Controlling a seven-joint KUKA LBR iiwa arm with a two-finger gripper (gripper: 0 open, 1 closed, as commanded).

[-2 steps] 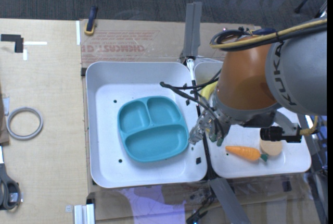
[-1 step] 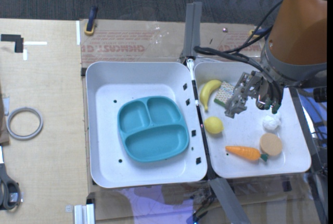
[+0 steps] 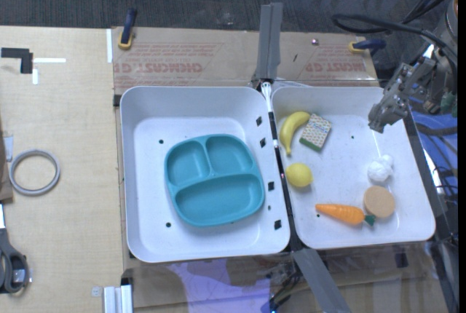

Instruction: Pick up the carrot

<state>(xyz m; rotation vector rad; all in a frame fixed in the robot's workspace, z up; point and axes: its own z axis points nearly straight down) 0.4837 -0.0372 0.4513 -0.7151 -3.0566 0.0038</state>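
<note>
Tool (image 3: 378, 119) above right bin (image 3: 349, 231) rim — finger state unclear; carrot (image 3: 340, 212) on bin floor.

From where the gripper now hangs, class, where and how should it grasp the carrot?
Grip the carrot mid-body, from above, fingers across its width. It lies flat, tip pointing left, its thick end against the tan disc, so the gripper should stay left of that end.
</note>
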